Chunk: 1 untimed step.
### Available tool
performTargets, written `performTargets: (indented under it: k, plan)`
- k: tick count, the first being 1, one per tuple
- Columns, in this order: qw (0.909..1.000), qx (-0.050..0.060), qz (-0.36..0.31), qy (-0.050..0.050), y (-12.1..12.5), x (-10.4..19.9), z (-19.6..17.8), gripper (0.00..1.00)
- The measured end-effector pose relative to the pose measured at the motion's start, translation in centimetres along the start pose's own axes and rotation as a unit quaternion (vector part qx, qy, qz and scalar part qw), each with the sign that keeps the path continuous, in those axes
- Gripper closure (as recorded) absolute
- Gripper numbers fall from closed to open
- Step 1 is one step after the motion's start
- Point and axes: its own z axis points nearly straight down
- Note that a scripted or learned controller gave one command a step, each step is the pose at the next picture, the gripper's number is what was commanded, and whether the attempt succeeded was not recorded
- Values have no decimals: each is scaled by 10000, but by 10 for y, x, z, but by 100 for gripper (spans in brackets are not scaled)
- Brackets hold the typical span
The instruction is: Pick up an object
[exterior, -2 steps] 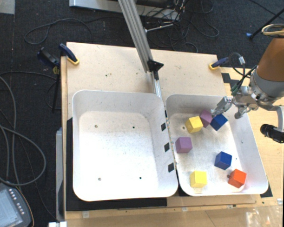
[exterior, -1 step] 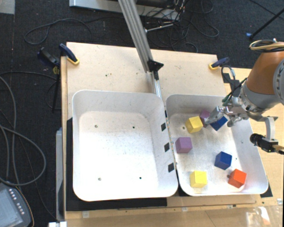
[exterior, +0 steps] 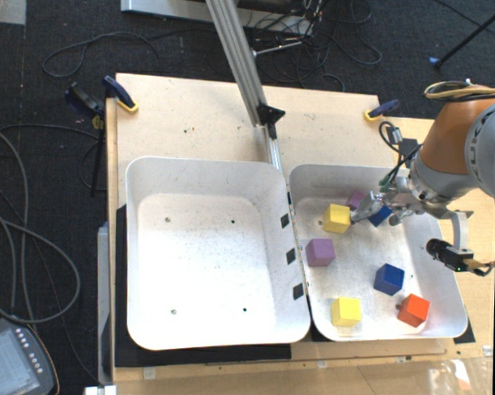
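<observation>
1. Gripper: low inside the right bin, near its far wall, reaching in from the right on the grey arm. A blue piece shows at the fingers, but whether they are spread or pressed together I cannot tell, nor whether that piece is a block or part of the tool.
2. Yellow cube: just beside the gripper tip, on its left; contact cannot be judged.
3. Small purple block: just behind the tip, partly hidden by the tool.
4. Purple cube: nearer to me than the tip and a little left of it, apart from the yellow cube.
5. Blue cube: in front of the gripper and slightly right, well clear of it.
6. Orange cube: farthest from the tool, toward the bin's near right corner.
7. Second yellow cube: near the front wall, straight in front of the tip.
8. Left bin: well to the tool's left, its edge meeting the right bin.
9. Wooden bench: bears both bins.
</observation>
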Motion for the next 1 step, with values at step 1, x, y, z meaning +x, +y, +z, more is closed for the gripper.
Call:
performTargets:
  k: [1]
  plan:
    - [10000, 5, 2, 2, 0, 0, -8, 100]
